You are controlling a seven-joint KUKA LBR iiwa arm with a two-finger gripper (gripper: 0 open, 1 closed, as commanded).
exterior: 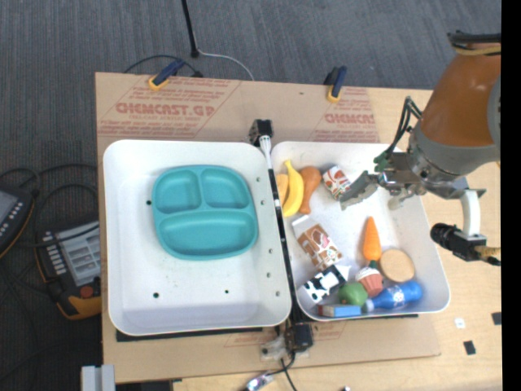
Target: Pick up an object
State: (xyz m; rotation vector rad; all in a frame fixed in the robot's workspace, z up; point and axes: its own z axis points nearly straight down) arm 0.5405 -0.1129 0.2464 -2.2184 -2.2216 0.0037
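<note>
You see the arm reaching in from the right, its orange band above the wrist, with the end effector hanging over the upper right part of the right bin. One dark finger angles down and to the left toward the bin floor; the other is hard to make out against the wrist hardware, so you cannot tell how far apart they stand. Nothing shows between them.

The candidate objects all lie in the right bin. Along its left wall you find a banana, with an orange, pear-shaped piece just beside it. A small red and white can lies just left of the finger tip, near it; whether they touch is unclear. Lower down sits a brown patterned carton, and to its right a carrot stands roughly upright in the view. Below the carrot lies a tan round disc. Along the bin's bottom edge you see a black and white carton, a green piece, a cupcake-like item and a blue bottle crowded together.

The left bin carries a teal divided tray near its centre. Both bins rest on a surface covered with printed brown board.
</note>
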